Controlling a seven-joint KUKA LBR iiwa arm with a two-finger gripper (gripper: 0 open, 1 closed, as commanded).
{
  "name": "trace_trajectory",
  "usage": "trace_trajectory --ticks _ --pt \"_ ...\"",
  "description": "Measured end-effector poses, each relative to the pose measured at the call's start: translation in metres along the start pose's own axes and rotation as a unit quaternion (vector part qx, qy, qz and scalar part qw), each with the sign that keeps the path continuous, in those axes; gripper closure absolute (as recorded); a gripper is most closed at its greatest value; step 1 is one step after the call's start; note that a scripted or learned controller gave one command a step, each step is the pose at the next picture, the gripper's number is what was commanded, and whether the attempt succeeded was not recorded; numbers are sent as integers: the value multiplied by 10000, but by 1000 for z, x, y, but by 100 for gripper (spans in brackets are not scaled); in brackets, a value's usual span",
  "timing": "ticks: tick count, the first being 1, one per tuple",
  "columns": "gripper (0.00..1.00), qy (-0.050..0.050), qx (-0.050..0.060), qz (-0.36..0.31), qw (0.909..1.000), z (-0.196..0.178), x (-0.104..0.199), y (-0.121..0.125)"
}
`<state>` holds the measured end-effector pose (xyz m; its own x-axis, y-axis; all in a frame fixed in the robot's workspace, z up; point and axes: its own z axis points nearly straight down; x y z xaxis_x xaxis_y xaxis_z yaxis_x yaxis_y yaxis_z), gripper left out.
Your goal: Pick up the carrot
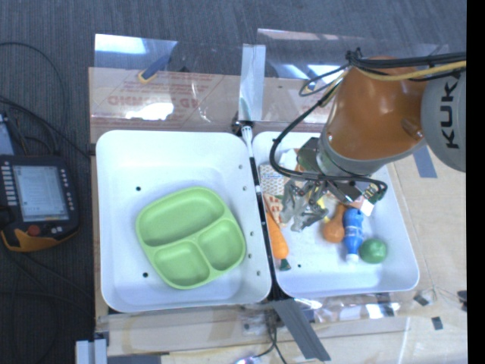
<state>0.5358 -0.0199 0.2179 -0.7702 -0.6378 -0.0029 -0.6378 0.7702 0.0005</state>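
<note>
Reaching in from the right, grey arm (451,120) with orange band (375,112) angling downward. Gripper (307,207) hanging low, pointing down, cables (303,120) looping across wrist. Finger spacing not discernible amid the clutter.

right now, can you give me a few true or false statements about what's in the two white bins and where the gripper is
1. The green three-compartment plastic tray lies in the left white bin. True.
2. The orange carrot lies in the green tray. False: it lies in the right white bin, along its left wall.
3. The two-finger gripper is above the right bin. True.
4. The small round green ball sits in the left bin. False: it is in the right bin, beside the blue and white bottle.
5. The carrot is gripped between the fingers. False: it lies on the bin floor, left of the gripper.
</note>
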Motion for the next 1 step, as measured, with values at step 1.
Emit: trace_trajectory --ticks 1 --pt "0 0 0 2 10000 0 0 0"
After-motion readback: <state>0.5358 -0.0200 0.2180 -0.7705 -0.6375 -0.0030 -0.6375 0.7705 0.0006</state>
